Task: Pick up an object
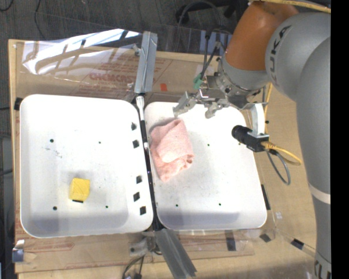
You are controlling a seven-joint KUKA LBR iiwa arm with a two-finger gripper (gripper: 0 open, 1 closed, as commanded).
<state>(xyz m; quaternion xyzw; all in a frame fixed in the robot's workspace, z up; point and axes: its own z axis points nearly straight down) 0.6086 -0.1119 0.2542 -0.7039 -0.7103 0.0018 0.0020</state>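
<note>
Gripper (195,104) spread, holding nothing, just far of the cloth (171,147) — soft, light, floppy — pinch a raised fold.

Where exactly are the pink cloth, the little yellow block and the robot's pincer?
pink cloth (171,149): camera view, middle of the folded bundle.
yellow block (79,189): camera view, its top face.
pincer (196,104): camera view, midway between its fingertips.

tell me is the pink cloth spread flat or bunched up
Bunched up: the pink cloth lies as a rumpled, folded lump in the right bin, near its left wall.
</note>
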